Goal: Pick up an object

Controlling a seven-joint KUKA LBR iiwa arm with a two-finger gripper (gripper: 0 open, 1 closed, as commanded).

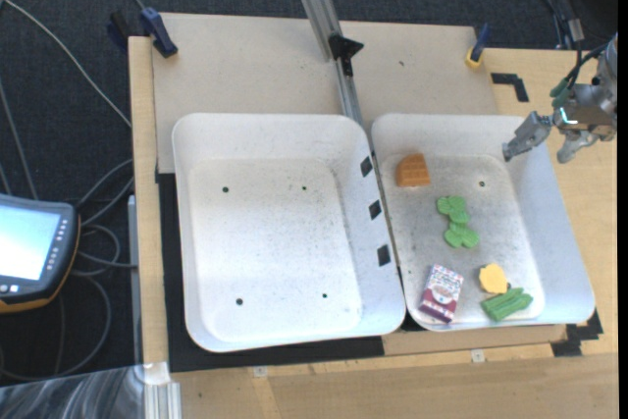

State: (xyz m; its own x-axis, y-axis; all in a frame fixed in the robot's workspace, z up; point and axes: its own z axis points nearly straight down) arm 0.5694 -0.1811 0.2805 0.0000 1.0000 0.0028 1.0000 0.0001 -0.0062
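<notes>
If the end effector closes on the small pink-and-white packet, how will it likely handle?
The packet lies flat, so it probably won't roll. It looks thin and light, and may slide against the right bin floor rather than lift.

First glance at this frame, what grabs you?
The small bright items clustered in the right bin: an orange block near its top, a green piece mid-bin, and a yellow piece, a green bundle and a small red-and-white packet along its near edge. The hand hangs over that bin's upper right rim, holding nothing.
</notes>
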